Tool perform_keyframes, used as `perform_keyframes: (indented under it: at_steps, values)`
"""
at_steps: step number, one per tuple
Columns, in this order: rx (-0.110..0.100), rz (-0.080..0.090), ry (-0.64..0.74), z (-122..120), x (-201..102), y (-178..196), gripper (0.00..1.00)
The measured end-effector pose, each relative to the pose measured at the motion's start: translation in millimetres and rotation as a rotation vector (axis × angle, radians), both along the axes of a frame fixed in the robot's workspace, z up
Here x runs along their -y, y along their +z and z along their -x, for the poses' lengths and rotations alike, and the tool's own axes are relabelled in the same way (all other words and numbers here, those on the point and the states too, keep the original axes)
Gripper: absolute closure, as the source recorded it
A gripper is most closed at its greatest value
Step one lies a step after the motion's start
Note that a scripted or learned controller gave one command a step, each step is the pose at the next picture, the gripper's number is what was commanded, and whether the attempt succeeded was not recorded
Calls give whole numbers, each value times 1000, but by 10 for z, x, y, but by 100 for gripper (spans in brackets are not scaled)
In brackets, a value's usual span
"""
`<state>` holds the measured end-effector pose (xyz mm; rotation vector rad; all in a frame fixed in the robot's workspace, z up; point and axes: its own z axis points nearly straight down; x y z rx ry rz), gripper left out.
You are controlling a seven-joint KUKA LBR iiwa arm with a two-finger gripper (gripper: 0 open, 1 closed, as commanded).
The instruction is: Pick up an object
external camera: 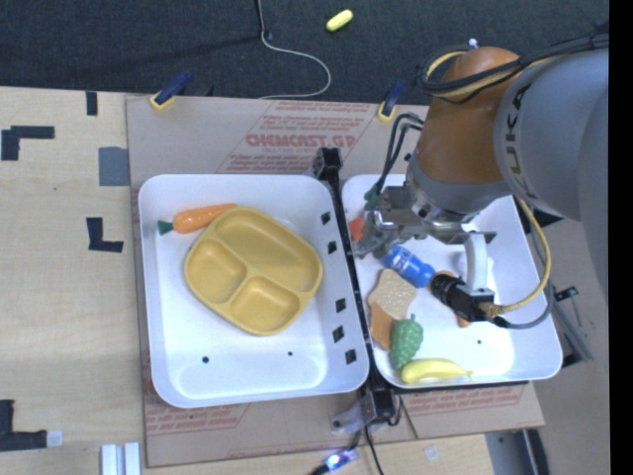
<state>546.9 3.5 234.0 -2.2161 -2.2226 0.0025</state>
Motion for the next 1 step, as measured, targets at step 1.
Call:
perform_keyframes:
  at_steps: [1]
  values:
    - [-1,2,-1,-22,-73,-97,100]
